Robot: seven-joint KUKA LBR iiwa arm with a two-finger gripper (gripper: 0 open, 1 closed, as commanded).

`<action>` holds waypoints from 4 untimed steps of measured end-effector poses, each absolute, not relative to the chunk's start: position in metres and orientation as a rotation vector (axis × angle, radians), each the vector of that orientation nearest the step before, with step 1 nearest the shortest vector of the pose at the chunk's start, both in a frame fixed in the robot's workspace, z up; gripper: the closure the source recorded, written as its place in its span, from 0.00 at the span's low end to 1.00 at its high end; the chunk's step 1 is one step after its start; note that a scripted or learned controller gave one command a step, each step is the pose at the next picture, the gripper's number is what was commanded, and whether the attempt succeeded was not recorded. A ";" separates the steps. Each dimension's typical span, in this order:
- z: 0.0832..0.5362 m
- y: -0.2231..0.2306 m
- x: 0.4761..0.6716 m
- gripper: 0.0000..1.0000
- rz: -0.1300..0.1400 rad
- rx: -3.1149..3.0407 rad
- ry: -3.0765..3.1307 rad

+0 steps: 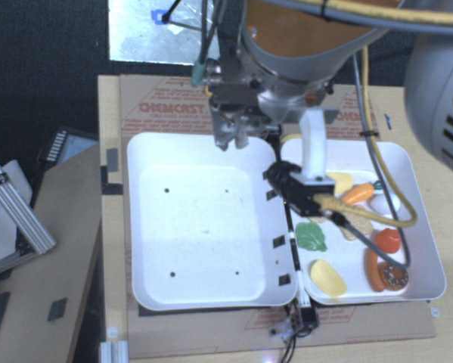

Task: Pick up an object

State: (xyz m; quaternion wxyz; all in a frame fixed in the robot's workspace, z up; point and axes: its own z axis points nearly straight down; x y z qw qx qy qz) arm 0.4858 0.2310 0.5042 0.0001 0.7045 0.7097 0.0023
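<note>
The right bin point(423, 203) holds several small toys: a green piece point(311, 237), a yellow piece point(327, 277), a red tomato-like ball point(386, 240), an orange carrot shape point(358, 194) and an orange-brown piece point(376, 272). My gripper point(233, 136) hangs over the far edge of the left bin point(203, 225), left of the toys and well apart from them. I see nothing held in it. The arm's body hides the far part of the right bin.
A black bracket point(290, 185) and a white upright part point(313, 151) of the arm sit over the divide between the bins. A yellow cable point(396, 210) loops across the right bin above the toys. Cardboard point(165, 104) lies under both bins.
</note>
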 end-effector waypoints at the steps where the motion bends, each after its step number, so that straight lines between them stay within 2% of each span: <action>1: 0.537 0.234 0.506 1.00 0.010 2.218 2.222; 2: 0.535 0.234 0.500 1.00 0.002 2.216 2.227; 3: 0.535 0.234 0.513 1.00 0.004 2.220 2.221; 4: 0.535 0.234 0.515 1.00 0.004 2.220 2.221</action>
